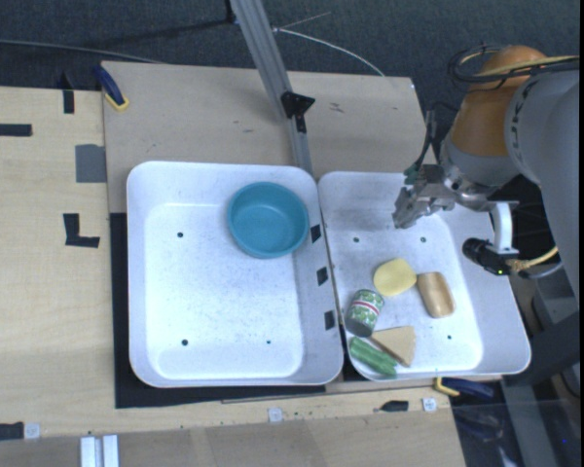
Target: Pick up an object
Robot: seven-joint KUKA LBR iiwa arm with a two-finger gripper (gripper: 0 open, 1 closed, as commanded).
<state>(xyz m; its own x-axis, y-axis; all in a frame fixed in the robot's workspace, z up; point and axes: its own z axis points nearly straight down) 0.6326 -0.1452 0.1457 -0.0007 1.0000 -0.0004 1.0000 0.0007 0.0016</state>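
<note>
My gripper hangs over the back part of the right bin, its fingers pointing down with nothing between them. In front of it lie a yellow round piece, a tan bread-like roll, a green-labelled can, a tan wedge and a green vegetable. All of these lie clear of the gripper, toward the bin's front. A blue bowl stands at the back of the left bin.
A grey pole slants from the top down to the gap between the bins. The grey arm with its orange band enters from the right. Tape marks dot the wooden bench on the left.
</note>
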